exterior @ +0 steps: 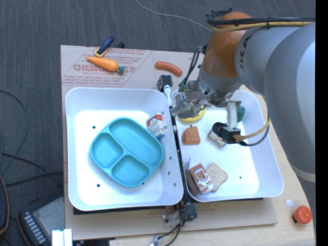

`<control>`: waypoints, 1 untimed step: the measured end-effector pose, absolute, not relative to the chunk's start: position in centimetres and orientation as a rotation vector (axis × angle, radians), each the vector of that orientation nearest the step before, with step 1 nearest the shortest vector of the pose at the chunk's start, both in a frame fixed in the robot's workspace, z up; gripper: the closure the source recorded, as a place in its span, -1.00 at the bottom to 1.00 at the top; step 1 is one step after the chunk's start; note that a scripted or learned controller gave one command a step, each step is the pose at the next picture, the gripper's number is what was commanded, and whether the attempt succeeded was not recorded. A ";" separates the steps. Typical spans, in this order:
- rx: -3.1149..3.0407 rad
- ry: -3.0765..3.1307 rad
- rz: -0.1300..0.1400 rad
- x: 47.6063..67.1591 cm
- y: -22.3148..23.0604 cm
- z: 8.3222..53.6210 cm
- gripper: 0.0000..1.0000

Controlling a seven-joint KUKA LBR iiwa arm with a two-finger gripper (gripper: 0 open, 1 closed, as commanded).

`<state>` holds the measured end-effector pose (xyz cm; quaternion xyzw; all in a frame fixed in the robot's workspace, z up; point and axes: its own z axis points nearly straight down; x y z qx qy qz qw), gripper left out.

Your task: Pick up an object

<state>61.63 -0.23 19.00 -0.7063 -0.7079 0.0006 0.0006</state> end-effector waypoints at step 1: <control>-2.218 -2.223 0.002 58.5 5.2 22.3 1.00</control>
